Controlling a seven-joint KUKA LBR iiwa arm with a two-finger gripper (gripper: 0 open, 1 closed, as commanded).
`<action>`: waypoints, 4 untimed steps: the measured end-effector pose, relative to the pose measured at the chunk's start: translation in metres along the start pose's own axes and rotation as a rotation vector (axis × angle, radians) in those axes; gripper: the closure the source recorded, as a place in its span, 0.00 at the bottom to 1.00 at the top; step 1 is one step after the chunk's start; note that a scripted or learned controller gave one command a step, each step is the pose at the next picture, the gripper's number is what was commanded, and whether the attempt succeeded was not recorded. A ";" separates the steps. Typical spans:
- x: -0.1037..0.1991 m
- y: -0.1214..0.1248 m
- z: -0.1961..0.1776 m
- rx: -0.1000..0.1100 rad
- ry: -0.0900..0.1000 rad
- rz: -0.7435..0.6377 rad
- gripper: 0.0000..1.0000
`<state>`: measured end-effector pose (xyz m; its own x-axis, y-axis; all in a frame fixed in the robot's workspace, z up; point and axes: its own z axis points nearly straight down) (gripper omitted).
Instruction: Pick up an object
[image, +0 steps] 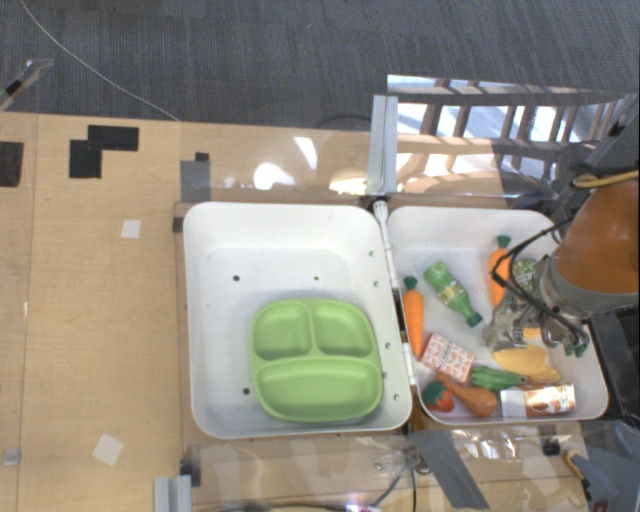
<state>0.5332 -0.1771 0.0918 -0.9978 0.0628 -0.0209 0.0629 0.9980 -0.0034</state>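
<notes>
The arm (600, 240) comes in at the right of the frame, over the right bin (470, 222). Its gripper (515, 325) hangs low at centre right, just above a yellow piece (527, 360); whether it is wide, narrow or holding anything I cannot tell.

In that bin, a green bottle (452, 293) lies tilted near the middle, well left of the gripper. A carrot (413, 315) lies along the left wall. A patterned box (446, 355) sits below the bottle. At the lower edge are a red piece (438, 398), a green vegetable (500, 379) and a white packet (538, 401).

The left bin (230, 240) holds a green tray (316, 358) at lower centre
</notes>
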 end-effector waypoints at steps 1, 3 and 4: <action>-0.019 0.015 -0.169 0.000 -0.001 0.175 1.00; -0.023 0.017 -0.191 0.000 -0.013 0.162 1.00; -0.026 0.018 -0.204 0.001 -0.024 0.156 1.00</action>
<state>0.5558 -0.1595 0.2959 -0.9753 0.2165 -0.0449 0.2167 0.9762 0.0004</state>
